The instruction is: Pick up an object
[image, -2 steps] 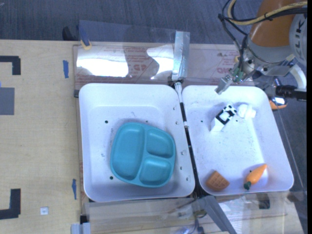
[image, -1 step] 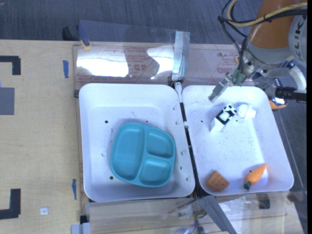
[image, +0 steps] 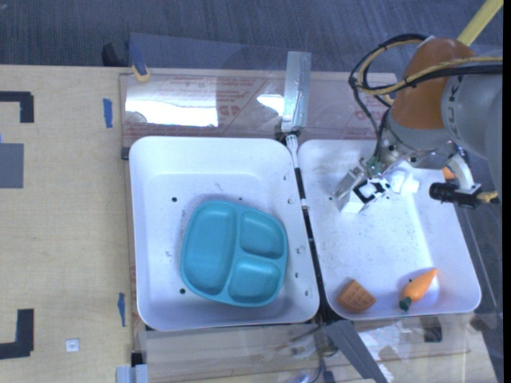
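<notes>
My gripper [image: 361,190] hangs low over the upper part of the right bin [image: 447,238], below the arm's orange band. Nothing shows in it. A toy carrot [image: 419,286], orange with a green top, lies near the bin's front right corner. A tan, bread-like piece [image: 355,296] rests at the bin's front edge, left of the carrot. Both lie well in front of the gripper and apart from it.
A teal divided plate [image: 234,252] lies in the left bin [image: 152,174]. A ridge where the bin walls meet [image: 302,214] separates the two bins. Cables loop above the wrist [image: 383,54] at the back right.
</notes>
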You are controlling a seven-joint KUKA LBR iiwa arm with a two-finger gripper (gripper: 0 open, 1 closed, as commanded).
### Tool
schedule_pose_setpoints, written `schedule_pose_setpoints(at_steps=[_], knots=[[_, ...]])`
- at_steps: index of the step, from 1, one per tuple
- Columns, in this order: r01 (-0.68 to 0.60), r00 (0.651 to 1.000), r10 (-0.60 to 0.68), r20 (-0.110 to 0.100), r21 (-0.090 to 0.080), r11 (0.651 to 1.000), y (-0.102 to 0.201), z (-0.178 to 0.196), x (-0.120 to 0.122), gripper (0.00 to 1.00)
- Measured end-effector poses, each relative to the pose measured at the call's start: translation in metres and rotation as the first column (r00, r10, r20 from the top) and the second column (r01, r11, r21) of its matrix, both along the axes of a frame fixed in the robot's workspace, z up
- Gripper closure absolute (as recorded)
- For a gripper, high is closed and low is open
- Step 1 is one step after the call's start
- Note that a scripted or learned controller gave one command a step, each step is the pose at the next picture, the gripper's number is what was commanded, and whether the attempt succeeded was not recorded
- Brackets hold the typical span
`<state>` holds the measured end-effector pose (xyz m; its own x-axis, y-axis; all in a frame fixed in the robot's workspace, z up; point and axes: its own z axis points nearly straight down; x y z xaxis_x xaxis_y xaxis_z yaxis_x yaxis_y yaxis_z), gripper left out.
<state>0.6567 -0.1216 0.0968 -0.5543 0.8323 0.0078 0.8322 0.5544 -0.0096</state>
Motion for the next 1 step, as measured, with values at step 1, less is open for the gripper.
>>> schedule_pose_setpoints(at_steps=[1], knots=[[0.035, 0.999, -0.035, 0.028, -0.005, 0.999, -0.0299, 0.1184, 0.0131, 0.0]])
